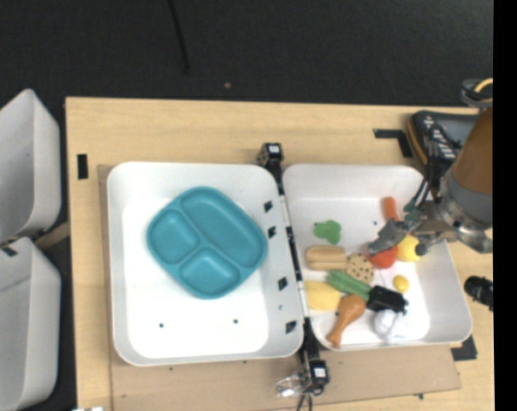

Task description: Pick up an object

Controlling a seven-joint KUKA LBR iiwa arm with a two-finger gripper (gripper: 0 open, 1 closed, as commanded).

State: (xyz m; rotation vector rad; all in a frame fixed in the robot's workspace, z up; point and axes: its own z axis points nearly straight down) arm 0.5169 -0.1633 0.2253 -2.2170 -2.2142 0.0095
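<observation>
Table: pale wood, carrying two shallow white bins side by side.

Left bin: held one blue divided plate, lying flat near the middle, three compartments bare.

Right bin: held the candidates for picking, crowded toward its middle and near side, probably because they had been tipped in loose. Listed: green piece; small orange piece near the far right; tan bun-like roll; speckled cracker-like piece; red piece; yellow piece just beside the red one; small yellow ball; pale yellow piece; drumstick-shaped toy; black item; white item. Several touched or overlapped.

Gripper: entered from the right, low over the cluster, tips at the red and yellow pieces. Whether the fingers stood open or closed could not be told; nothing was seen between them.

Judgement: approach stage; the packed neighbours risked a missed or double grasp.
</observation>
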